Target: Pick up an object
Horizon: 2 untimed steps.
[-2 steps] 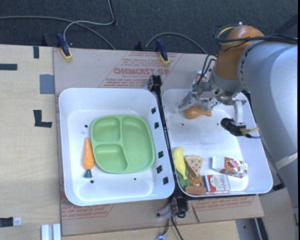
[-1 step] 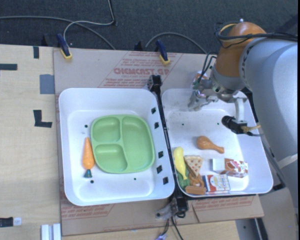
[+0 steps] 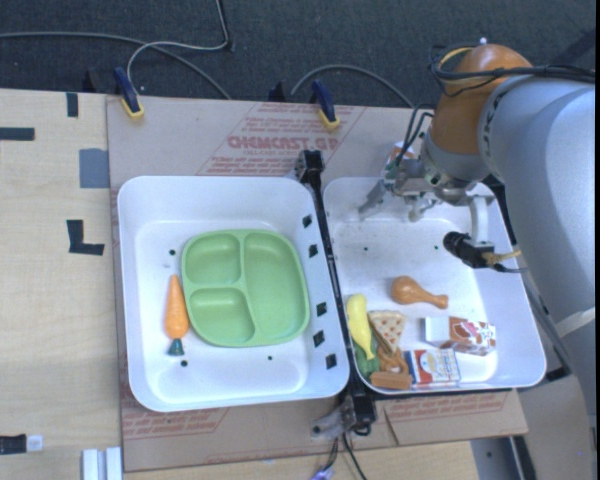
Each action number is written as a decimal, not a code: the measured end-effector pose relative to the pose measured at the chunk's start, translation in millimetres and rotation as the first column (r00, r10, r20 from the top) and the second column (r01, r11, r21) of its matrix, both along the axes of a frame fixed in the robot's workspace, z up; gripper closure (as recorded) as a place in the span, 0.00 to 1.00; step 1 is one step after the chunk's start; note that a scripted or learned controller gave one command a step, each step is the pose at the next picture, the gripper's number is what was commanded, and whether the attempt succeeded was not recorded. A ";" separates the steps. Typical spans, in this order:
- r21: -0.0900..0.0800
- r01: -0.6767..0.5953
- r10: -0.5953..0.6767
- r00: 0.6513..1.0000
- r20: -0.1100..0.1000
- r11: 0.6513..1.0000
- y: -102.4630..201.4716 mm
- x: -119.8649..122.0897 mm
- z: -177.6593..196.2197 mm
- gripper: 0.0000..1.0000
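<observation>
- Nearest the camera, along the front wall of the right bin point(image 3: 520, 373), lie a small red-and-white carton point(image 3: 437, 366), a second carton point(image 3: 472, 336) and a brown sausage point(image 3: 388, 379).
- My hand point(image 3: 400, 196) hovers over the far end of that bin; I cannot tell whether it is open or closed.
- Nothing shows in its grip.
- Toward the front of my bin: a chicken drumstick point(image 3: 417, 291), a pizza slice point(image 3: 385, 328), a yellow corn cob point(image 3: 358, 325).
- The left bin point(image 3: 145, 268) holds a green divided plate point(image 3: 245, 286) with a carrot point(image 3: 176, 310) just beside it.
- Both bins sit on the cardboard-covered worktop point(image 3: 260, 138).
</observation>
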<state>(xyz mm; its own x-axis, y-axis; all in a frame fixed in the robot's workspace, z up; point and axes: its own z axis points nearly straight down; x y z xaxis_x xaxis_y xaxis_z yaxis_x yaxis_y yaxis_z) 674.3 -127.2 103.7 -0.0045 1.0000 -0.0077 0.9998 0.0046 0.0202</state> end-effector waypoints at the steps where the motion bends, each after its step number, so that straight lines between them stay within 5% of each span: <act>1: 0.007 0.004 -0.004 1.000 -0.022 1.000 1.2 -62.2 1.4 0.00; 2: 0.007 0.004 -0.004 1.000 -0.019 1.000 2.9 -124.3 -17.6 0.00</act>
<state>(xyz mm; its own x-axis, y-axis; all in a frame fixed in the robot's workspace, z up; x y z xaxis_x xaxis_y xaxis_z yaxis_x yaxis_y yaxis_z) 550.0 -124.3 86.1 -0.0001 1.0000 -0.0003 1.0000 0.0001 0.0009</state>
